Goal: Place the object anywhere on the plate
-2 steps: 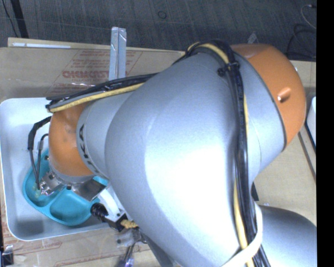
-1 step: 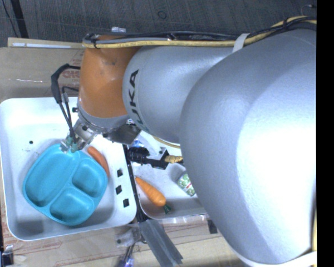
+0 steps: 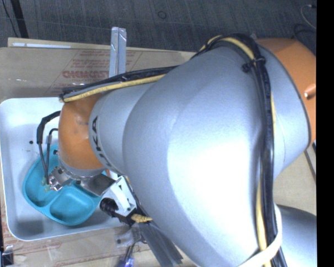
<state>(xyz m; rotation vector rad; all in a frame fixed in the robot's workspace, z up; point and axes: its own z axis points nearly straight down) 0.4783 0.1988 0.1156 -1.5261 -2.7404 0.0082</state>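
While the grey arm (image 3: 211,149) reached in from the right and covered most of the bench, its orange band (image 3: 78,138) hung over the left white bin (image 3: 11,149). Below that band the wrist hardware sat directly above a blue plate (image 3: 61,202) divided into compartments, which lay in the near part of that bin. The hand (image 3: 57,181) was at the plate's upper edge, mostly hidden by the wrist, so whether it was wide, narrow or holding anything could not be told. The object to be placed could not be made out. Black and yellow cables (image 3: 128,79) ran along the arm.
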